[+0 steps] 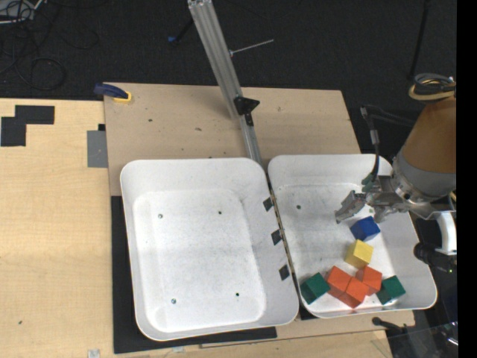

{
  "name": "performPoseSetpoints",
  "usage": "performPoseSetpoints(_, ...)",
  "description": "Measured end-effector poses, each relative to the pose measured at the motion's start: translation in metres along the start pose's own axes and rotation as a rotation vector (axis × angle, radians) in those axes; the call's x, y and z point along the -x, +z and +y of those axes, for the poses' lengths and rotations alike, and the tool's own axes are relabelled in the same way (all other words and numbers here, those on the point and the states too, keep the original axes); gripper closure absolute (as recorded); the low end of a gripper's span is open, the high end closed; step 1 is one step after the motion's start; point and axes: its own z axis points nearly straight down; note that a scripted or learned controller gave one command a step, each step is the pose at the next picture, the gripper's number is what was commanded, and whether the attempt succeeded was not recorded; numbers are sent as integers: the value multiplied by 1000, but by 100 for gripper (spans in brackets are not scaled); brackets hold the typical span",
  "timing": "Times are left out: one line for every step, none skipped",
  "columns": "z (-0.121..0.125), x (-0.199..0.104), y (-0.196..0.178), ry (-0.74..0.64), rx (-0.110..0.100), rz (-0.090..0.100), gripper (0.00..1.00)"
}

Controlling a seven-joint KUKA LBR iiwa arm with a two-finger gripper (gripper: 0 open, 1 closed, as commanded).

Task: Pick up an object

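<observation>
From where I stood, nothing carried writing I could read: no label, brand, number or sign showed on the two white bins (pixel 197 171), the coloured blocks (pixel 353 282), the wooden bench (pixel 179 121) or the arm (pixel 432 144).

bins (pixel 201 171) white | blocks: blue (pixel 365 228), yellow (pixel 361 253), orange (pixel 354 283), green (pixel 314 286)
</observation>
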Motion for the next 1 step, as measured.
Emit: performPoseSetpoints(0,1,0,2,1,0,0)
